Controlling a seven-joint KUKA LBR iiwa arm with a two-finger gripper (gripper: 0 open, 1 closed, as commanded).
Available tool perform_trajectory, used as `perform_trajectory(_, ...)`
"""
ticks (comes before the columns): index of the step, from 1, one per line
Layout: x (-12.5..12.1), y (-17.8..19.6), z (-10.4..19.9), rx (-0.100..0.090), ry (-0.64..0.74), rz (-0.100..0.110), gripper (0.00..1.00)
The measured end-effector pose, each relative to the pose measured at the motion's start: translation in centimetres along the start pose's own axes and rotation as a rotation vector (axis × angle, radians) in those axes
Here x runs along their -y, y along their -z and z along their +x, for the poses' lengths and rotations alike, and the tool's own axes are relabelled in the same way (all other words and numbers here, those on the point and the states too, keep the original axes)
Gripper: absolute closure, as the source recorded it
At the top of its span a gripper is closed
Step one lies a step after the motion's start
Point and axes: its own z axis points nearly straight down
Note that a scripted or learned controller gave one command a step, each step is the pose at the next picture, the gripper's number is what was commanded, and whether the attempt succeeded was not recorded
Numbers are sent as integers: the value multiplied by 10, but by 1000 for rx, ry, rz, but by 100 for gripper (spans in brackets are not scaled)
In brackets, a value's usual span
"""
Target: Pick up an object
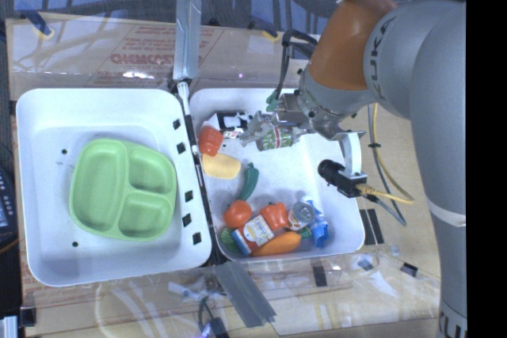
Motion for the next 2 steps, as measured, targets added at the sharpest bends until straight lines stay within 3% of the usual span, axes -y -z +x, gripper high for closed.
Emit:
perform_trajectory(1, 82, -31, -3, 1, 101, -1, 0)
perform_trajectory(2, 73, 26, -82, 2, -82, -4, 0)
